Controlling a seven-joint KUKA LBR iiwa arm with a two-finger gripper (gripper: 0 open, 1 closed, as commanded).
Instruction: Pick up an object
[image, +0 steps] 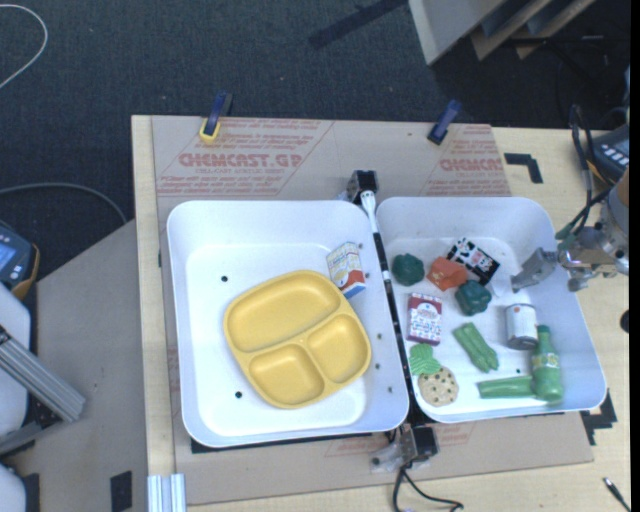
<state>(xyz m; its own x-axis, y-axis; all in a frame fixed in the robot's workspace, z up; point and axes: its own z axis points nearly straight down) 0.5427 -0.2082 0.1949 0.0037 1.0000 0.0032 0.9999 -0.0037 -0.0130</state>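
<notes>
**White bins, crowded right side, as I watch from the console**

White plastic fills my screen: two shallow bins sit side by side on a bench lined with printed brown cardboard (300, 150). In the left bin (195, 260) I see a yellow three-compartment plastic tray (297, 338) lying at a slant, with a small white, blue and red carton (346, 268) just beside its upper right corner.

The right bin (575, 330) holds the clutter. I count a dark green rounded lump (407, 267), an orange block (447, 273), a black-and-white patterned piece (473, 259), a second dark green lump (473, 297), a red-and-white box (425, 319), a green ridged vegetable (477, 347), a small silver can (520, 325), a green bottle (545, 364), a green bar (505, 387) touching the bottle's base, a light green leafy piece (422, 359) and a speckled tan cookie (438, 385).

The grey gripper (535, 270) hangs over the right bin's upper right rim, near the can but apart from it. From this angle I cannot tell how its fingers stand, and I see nothing held between them.
</notes>
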